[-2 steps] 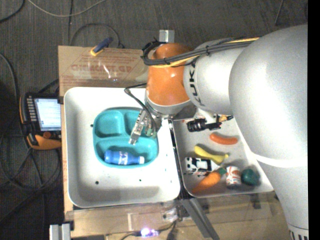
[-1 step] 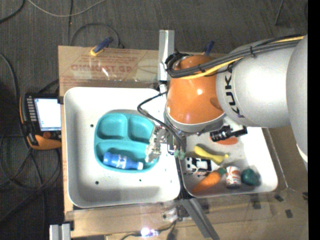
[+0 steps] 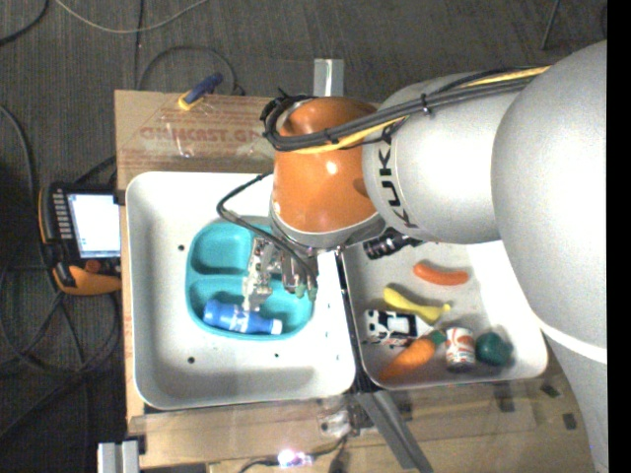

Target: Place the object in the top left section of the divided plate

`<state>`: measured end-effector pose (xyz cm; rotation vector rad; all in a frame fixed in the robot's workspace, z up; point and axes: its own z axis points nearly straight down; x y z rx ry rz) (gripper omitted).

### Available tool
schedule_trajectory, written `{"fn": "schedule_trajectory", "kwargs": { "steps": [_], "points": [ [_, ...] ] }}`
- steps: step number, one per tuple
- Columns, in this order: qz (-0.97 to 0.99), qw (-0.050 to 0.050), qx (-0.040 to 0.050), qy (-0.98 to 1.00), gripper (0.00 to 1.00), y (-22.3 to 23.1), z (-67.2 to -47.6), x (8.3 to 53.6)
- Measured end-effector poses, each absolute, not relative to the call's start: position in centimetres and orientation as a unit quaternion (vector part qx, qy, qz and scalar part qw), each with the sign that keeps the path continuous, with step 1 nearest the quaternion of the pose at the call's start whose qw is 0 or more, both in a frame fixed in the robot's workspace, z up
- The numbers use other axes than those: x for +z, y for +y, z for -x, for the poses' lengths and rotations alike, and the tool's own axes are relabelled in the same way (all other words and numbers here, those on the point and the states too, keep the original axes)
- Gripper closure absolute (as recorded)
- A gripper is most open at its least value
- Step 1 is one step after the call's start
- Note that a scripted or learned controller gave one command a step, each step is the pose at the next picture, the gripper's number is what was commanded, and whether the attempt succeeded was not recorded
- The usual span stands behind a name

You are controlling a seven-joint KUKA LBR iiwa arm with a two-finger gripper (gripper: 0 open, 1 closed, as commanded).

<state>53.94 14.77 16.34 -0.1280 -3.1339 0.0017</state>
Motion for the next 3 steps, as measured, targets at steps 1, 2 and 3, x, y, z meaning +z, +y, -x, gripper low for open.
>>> {"fn": "schedule_trajectory", "kwargs": {
  "steps": [1, 2, 3],
  "points": [
    [0.058, -0.018, -0.0059, -0.998, 1.00, 12.4, -51.9, 12.9],
    [-0.145, -0.035, -0.0025, -0.989, 1.00, 13.1, -51.7, 12.2],
    [-0.102, -0.001, 0.0000, -0.995, 1.00, 8.0, -51.2, 18.4]
  ]
}}
